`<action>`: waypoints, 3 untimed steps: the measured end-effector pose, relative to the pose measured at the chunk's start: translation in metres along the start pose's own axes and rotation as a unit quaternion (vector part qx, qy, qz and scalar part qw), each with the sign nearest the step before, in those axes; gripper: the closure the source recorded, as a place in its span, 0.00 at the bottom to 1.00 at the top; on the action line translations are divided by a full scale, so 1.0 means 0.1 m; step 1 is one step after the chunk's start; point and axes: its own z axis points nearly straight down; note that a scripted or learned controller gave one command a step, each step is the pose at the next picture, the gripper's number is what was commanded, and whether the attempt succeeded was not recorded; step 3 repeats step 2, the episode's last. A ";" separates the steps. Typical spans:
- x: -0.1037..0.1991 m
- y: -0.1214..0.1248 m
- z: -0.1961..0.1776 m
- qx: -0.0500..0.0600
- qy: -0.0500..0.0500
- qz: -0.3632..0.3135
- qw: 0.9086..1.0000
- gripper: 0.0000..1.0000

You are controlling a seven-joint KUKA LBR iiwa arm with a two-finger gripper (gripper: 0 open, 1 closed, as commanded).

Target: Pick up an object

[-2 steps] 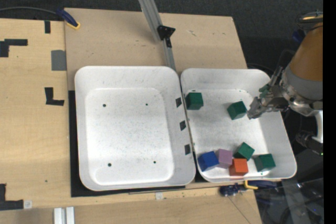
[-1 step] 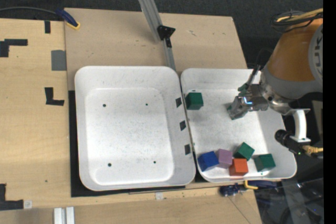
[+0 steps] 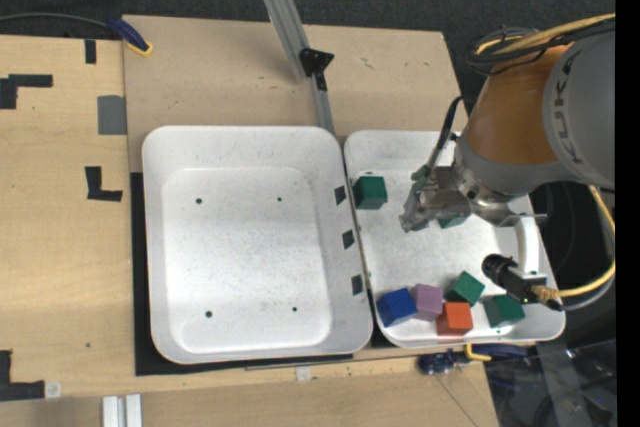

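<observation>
– White plastic, both bins. Left bin [image 3: 245, 245] has nothing but a few dark specks on its floor. All the blocks are in the right bin [image 3: 400, 150].

– Where's the arm?

– Grey arm [image 3: 590, 110] w/ the orange band reaches in from the right edge of the bench, over the right bin. Gripper [image 3: 425, 210] hangs over the middle of that bin, pointing down-left.

– Fingers apart or together?

– Can't tell from here, too dark & blurry at the tip. Nothing visibly between them.

– And the blocks?

– Green cube [image 3: 371, 191] sits alone near the bin's left wall, just left of the gripper, not touching it. A bit of teal block [image 3: 452, 220] peeks out from under the gripper's right side. Rest are bunched along the near edge: blue block [image 3: 396, 305] toward the near-left corner, purple block [image 3: 429, 298] right beside it, orange block [image 3: 456, 316] touching the purple one, dark green block [image 3: 466, 288] just behind the orange. One more green block [image 3: 503, 310] by the near-right corner.

– Anything else?

– A metal pole [image 3: 280, 0] slants across the bench's far edge, ending where the 2 bins meet.
</observation>
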 end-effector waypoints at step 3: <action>1.19 0.11 0.00 -0.001 0.000 -0.001 1.000 1.00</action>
